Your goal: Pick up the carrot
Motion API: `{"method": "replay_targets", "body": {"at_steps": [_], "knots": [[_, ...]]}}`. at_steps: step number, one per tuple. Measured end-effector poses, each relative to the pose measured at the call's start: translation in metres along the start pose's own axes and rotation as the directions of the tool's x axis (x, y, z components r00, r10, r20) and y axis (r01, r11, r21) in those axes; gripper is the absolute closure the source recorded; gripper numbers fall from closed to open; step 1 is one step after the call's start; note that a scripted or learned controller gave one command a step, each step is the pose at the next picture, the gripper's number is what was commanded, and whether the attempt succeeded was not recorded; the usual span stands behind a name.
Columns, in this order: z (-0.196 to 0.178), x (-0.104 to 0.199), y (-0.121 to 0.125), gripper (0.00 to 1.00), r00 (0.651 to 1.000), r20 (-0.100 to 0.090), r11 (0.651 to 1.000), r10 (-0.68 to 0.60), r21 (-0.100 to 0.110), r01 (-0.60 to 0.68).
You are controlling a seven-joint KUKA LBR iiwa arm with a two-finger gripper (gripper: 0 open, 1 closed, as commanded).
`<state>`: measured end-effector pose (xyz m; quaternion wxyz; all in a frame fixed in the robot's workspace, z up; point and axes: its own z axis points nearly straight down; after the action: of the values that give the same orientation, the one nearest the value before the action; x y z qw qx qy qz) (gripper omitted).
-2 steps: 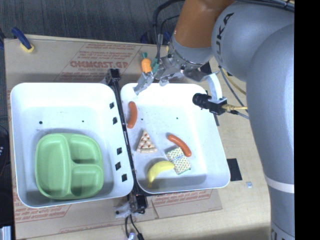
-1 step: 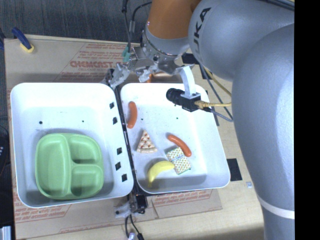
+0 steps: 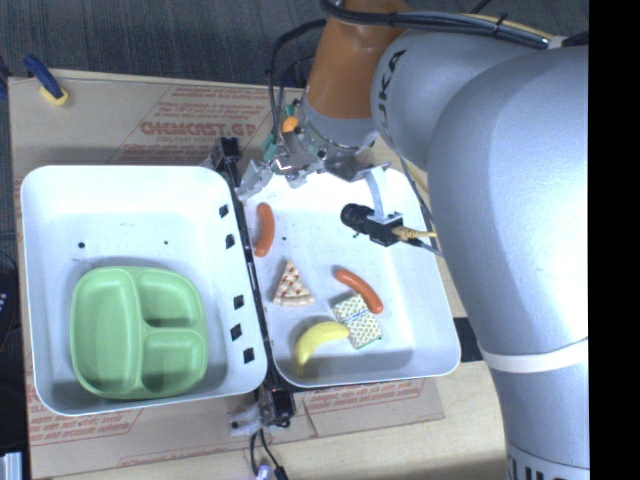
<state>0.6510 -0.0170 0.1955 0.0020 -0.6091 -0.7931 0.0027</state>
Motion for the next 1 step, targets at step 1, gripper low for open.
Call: {"method": "replay_targets", "body": {"at_steps": [1], "knots": [[-0.2307, -0.0698, -0.0144, 0.00, 0.982, 0.003, 0.982, -0.189, -0.007, 0.189]]}}
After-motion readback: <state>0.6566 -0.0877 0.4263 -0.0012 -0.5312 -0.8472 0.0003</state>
